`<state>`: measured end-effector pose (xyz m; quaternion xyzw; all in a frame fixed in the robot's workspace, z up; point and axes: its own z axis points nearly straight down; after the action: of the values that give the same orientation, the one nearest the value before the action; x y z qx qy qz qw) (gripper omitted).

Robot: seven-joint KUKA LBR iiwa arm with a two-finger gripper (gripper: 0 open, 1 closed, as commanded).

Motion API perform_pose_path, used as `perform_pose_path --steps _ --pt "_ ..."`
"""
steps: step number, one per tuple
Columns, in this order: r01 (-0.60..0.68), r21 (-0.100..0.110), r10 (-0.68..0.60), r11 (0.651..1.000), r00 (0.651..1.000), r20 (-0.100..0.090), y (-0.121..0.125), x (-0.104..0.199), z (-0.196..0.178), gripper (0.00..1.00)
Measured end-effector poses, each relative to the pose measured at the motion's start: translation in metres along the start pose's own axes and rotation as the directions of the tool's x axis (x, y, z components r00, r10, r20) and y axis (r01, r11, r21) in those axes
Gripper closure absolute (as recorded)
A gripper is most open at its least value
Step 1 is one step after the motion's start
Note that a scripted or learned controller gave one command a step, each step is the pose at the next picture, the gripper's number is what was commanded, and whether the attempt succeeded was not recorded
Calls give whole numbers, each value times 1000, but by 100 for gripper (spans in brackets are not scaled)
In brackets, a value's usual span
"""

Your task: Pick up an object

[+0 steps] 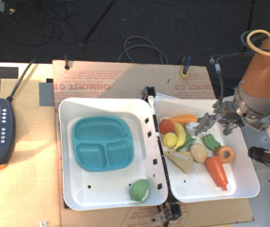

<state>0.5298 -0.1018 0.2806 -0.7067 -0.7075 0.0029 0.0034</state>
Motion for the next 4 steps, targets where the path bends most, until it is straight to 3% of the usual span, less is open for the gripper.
perform_pose_path --steps 1,2,3,4 --pt "-5 14 6 1000 1000 -4 -58 -38 118 0" --pt "-2 -1 2 1000 1000 -2 -53 -47 199 0" --pt "1 -7 -1 1000 1000 1 22 -80 195 0" --pt "0 -2 0 1000 1000 -1 50 -80 196 0"
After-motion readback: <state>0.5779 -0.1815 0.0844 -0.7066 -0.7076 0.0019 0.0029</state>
